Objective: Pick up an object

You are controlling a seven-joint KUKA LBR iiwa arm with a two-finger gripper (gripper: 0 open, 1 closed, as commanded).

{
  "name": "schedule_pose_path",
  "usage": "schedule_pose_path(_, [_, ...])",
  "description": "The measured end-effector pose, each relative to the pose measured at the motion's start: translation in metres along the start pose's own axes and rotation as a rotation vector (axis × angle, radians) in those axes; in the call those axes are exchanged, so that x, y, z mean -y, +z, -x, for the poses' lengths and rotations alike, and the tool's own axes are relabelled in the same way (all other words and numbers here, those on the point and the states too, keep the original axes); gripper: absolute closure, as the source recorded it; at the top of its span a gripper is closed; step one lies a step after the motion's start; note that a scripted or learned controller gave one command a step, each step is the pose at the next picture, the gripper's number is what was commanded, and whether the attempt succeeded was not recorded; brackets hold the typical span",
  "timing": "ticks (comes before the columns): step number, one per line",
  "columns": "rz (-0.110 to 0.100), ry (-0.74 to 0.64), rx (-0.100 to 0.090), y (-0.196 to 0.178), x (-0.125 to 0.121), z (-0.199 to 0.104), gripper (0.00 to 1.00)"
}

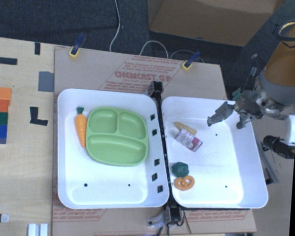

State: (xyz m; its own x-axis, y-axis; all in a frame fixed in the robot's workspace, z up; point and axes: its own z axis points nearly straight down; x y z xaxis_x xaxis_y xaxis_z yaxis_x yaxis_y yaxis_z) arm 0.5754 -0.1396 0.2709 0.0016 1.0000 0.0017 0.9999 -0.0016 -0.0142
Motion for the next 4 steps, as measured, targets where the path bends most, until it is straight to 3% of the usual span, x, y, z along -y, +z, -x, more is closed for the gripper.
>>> schedule_pose_path(1, [0.013,-0.003,0.002,-0.007,-0.002,-0.001,0.00])
schedule_pose_path(2, [0.008,-0.003,0.002,0.055,-0.008,0.000,0.00])
schedule_pose_path(4, [0.010,-0.003,0.002,0.145,-0.005,-0.004,0.00])
